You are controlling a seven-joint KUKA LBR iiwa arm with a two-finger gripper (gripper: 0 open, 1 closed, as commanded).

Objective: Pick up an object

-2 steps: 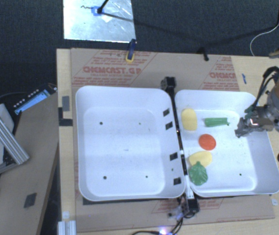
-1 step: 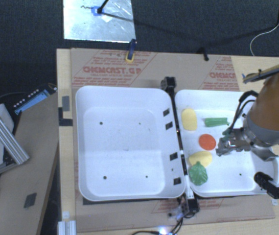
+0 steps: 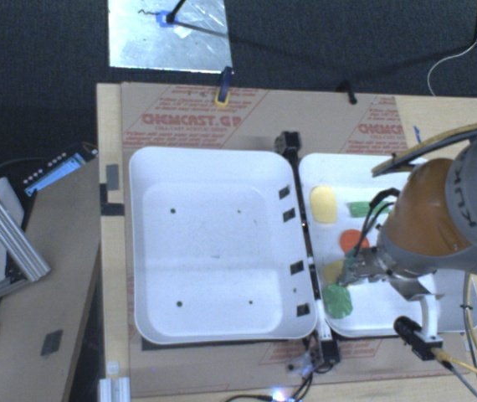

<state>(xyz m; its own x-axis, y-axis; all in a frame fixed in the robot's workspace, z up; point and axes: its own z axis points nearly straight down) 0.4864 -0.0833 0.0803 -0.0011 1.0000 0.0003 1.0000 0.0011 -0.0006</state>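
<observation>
The left bin (image 3: 213, 241) sits on the bench's cardboard sheet (image 3: 247, 111), its white floor showing four small dark dots. Black clips (image 3: 293, 216) run down the seam where its right wall meets the right bin (image 3: 322, 170). In the right bin, a pale yellow object (image 3: 323, 203) lies near the left wall toward the far edge, a small green piece (image 3: 359, 209) just to its right, and an orange-red object (image 3: 352, 240) below them, partly under the arm. A yellowish item (image 3: 332, 270) lies by the left wall, and a green object (image 3: 337, 301) rests near the bin's near-left corner. The gripper (image 3: 354, 272) (grey, below the orange-banded wrist) hangs just above and to the right of that green object, close to it; whether its fingers are spread or closed cannot be told, and nothing is visibly between them.
</observation>
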